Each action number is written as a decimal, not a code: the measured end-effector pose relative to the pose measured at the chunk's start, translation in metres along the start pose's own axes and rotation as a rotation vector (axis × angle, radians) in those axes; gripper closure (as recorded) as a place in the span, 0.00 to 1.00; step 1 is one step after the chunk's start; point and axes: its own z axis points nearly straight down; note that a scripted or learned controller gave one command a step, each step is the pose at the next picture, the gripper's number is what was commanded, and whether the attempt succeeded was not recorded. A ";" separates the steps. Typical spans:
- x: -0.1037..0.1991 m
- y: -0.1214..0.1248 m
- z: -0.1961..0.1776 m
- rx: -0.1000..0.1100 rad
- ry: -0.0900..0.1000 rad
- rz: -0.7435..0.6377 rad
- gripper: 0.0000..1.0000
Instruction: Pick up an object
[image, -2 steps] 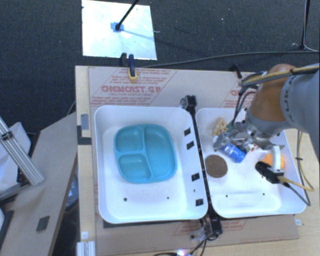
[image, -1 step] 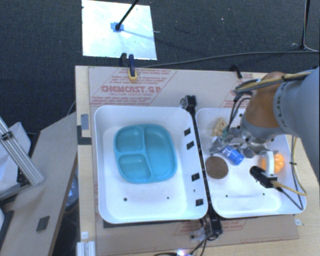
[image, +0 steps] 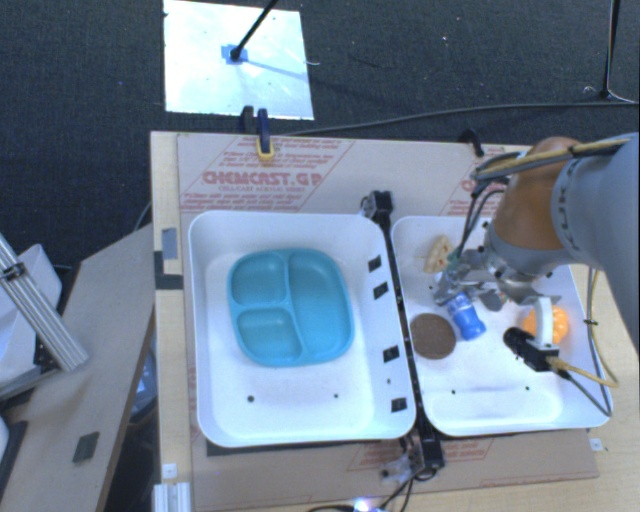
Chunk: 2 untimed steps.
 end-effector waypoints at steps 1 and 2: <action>-0.004 -0.001 -0.044 -0.003 -0.001 0.001 1.00; -0.002 0.009 -0.092 -0.004 -0.001 -0.005 1.00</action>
